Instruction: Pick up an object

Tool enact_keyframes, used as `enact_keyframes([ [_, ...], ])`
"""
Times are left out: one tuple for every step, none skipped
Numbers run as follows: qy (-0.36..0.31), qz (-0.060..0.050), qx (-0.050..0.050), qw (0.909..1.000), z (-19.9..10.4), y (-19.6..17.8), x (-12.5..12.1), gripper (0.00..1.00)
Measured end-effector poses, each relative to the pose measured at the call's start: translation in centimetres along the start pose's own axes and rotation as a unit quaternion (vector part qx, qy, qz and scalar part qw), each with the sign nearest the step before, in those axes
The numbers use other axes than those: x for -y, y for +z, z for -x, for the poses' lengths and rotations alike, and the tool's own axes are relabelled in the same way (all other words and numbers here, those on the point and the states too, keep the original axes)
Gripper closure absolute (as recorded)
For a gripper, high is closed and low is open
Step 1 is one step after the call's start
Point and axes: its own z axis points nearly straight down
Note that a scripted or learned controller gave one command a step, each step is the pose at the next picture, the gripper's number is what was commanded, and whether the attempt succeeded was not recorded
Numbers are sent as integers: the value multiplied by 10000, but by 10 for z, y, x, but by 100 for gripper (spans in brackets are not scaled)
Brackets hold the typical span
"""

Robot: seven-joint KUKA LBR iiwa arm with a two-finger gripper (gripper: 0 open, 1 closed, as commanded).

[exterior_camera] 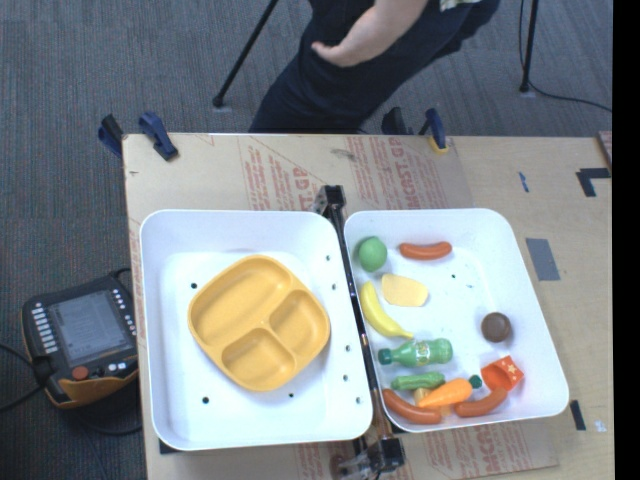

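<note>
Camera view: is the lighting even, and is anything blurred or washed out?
Camera view: lighting soft and even, with faint shadows; the white bins look bright but not blown out; the yellow tray and toy foods are sharp; the person at the top edge is slightly soft.

You have a divided plate (259,322) in the left bin (160,268). The right bin (520,268) holds toy foods: banana (378,311) left, sausage (425,251) far, carrot (447,392) near.

Robotics lab: clamped cardboard bench (300,168), teach pendant (82,340) on carpet, tripod legs (250,43), toy food bins (520,268).
</note>
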Motion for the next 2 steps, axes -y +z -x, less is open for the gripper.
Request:
enact_keyframes([
  [-32,25,9,10000,-1,-10,-2,100],
  [-65,49,18,10000,-2,-20,-4,100],
])
